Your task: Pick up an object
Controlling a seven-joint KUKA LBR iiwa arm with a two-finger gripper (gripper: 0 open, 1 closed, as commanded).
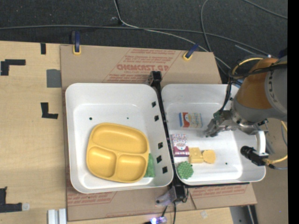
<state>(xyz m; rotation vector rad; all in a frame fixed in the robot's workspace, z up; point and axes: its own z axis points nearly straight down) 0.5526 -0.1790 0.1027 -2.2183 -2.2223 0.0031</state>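
In the right bin point(243, 171) lie a small white, red and blue carton point(190, 120), a pink and dark packet point(179, 143), a yellow cheese-like piece point(202, 156) and a green knobbly item point(185, 170). My gripper point(213, 129) hangs low over the right bin's middle, just right of the carton and above the yellow piece. Nothing shows between its fingers. The arm's grey wrist with the orange band point(256, 90) reaches in from the right.
The left bin point(77, 97) holds a yellow divided tray point(117, 151) with a green object point(150, 166) wedged at its right edge. A black divider point(161, 125) separates the bins. Cables run across the dark floor behind the bench.
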